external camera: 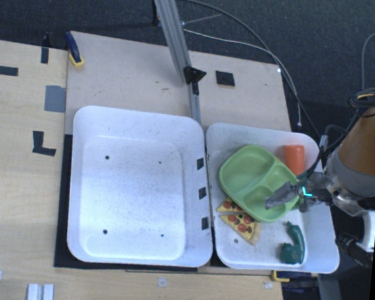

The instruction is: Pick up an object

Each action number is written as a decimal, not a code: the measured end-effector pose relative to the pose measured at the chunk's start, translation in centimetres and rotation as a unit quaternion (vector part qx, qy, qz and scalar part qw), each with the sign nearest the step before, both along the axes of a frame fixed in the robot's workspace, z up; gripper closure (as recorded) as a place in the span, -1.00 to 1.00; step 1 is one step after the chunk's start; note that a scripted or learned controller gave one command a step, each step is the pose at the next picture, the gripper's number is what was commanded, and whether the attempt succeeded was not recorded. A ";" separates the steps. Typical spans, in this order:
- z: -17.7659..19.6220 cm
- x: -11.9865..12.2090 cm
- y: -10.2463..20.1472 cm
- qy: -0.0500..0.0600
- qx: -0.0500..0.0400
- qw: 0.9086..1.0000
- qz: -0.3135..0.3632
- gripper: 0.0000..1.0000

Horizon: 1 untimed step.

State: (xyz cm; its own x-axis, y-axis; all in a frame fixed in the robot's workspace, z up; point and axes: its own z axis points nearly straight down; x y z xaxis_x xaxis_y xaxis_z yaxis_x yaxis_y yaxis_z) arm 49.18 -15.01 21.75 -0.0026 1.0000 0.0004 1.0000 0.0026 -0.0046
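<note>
Okay, starting nearest the camera in the right bin (316,256): a dark green toy (293,244) is lying by the front right corner, small and curved, probably hard plastic, light, likely rolling if nudged. Just left of it a pizza slice (239,222) is lying flat, partly tucked under the green bowl (256,181); thin and low, so poor for a pinch. The bowl is sitting mid-bin, tilted a little, looking like stiff, light, smooth plastic; its raised rim is the sensible hold, one finger inside, one outside. The gripper (288,196) is hanging right at the bowl's near right rim, fingers seeming to be slightly parted with the rim about between them, though it is blurry, so contact is unclear. Farther back an orange cylinder (294,158) is resting near the rear wall, just beside the bowl. The left bin (79,168) is sitting alongside.
</note>
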 end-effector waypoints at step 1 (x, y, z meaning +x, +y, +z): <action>0.0 0.0 0.0 0.000 0.000 1.000 0.000 -1.00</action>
